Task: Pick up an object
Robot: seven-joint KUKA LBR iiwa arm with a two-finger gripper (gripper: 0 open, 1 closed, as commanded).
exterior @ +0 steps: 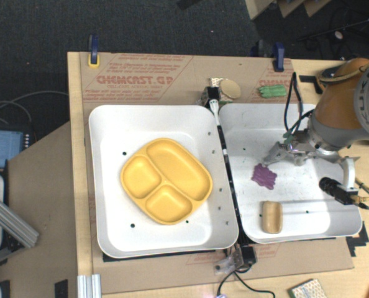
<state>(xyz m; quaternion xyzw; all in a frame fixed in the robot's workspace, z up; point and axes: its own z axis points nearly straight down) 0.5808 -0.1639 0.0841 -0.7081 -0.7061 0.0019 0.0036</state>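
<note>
Purple object (264, 176): mid right bin (321, 228), just below-left of gripper (282, 152). Small, crumpled-looking, likely light and soft; best pinched across its middle. Gripper state: cannot tell; nothing seen held. Tan cylinder (271, 216) nearby.

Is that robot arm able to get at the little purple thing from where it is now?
Probably yes. The purple object lies in the open in the right bin, nothing over it, and the gripper is just above it.
</note>
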